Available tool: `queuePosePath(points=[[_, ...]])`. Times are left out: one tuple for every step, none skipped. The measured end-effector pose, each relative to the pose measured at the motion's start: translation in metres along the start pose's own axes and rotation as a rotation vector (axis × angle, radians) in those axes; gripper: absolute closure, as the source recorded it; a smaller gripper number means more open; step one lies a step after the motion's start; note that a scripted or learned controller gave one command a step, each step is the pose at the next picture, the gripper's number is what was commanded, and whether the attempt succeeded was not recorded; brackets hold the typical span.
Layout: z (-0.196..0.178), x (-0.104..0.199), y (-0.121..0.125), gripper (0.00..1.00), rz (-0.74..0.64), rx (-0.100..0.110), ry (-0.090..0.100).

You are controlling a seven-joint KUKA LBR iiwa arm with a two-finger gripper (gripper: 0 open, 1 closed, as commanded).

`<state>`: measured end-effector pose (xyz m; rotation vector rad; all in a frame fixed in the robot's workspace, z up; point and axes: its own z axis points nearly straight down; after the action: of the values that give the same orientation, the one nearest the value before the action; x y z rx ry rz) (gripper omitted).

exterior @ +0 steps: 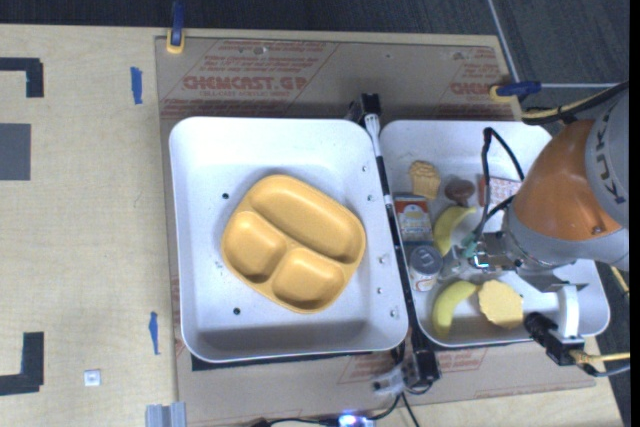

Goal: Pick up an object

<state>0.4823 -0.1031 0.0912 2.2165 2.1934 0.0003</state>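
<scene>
The right bin point(455, 143) holds several small items: a tan bread-like piece point(425, 178), a brown round thing point(460, 187), a red and white packet point(410, 216), a yellow banana point(452, 224), a grey round lid or can point(425, 259), a second banana point(449, 304) and a yellow lumpy piece point(501, 304). My gripper point(479, 255) hangs low over the middle of this bin, between the two bananas and just above the lumpy piece. The orange-banded wrist point(568, 187) covers the bin's right part.
The left bin point(200, 215) holds a large yellow three-compartment tray point(291, 241), tilted diagonally. A black divider point(385, 205) runs between the bins. Cables trail by the right bin's front right corner point(560, 340). Cardboard and bench surround both bins.
</scene>
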Motion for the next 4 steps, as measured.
queuePosePath(points=[[0.0007, -0.0019, 0.0055, 0.0, -0.002, 0.006, 0.002], [-0.0068, 0.0023, 0.007, 1.0, -0.005, 0.004, 0.007], [-0.0074, -0.0008, 0.0069, 0.0, -0.002, 0.003, 0.002], [-0.0001, -0.0002, 0.0013, 0.0, 0.0, -0.002, 0.0]])
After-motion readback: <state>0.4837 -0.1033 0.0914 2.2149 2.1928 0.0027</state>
